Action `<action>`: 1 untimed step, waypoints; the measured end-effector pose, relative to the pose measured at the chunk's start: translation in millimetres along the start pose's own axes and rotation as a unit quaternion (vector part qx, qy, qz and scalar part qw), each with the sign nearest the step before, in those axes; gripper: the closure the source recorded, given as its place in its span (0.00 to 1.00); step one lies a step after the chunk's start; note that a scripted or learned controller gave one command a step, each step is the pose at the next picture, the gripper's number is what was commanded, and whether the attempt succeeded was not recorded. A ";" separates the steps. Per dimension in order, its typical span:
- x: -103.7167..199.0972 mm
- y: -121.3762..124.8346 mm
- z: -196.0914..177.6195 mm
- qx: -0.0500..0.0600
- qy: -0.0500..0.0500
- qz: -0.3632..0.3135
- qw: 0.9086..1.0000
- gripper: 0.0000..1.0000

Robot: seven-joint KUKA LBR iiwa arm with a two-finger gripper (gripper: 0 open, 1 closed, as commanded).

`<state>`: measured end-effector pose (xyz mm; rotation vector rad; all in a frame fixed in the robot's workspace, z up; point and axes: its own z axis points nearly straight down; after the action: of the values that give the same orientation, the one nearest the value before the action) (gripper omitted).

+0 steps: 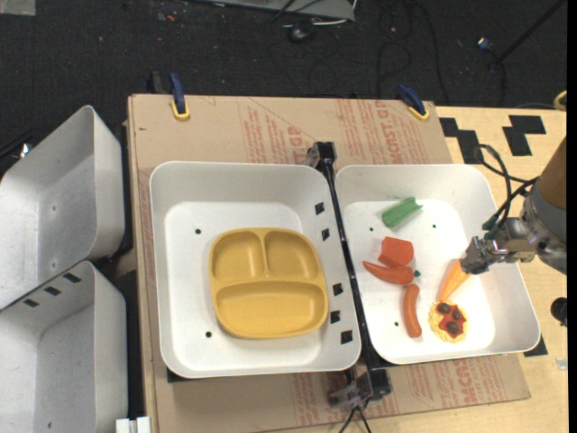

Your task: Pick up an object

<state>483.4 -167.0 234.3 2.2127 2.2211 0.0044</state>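
fingers of the gripper (475, 258) sit right at the thick end of the orange carrot (454, 280), over near the right wall of the right bin (469, 183), but whether they are spread or pinching it i cannot tell (too small and dark from this angle). the carrot lies at a slant, its thin end pointing down toward a little yellow slice with dark red spots (449, 321), which it nearly touches. just left of that slice lies a red sausage (412, 310), roughly upright along the bin floor. above it a red chilli pepper (388, 272) lies crosswise, with a red block-like piece (397, 250) touching its upper side. a green piece (401, 211) rests further up, apart from the rest. the left bin (180, 197) holds a yellow divided plate (268, 282), sitting about in its middle. the grey arm (550, 210) comes in from the right edge.
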 end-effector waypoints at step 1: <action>-0.1 1.0 -12.4 0.002 0.000 0.000 1.000 1.00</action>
<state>484.3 -167.0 246.8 2.2154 2.2227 0.0014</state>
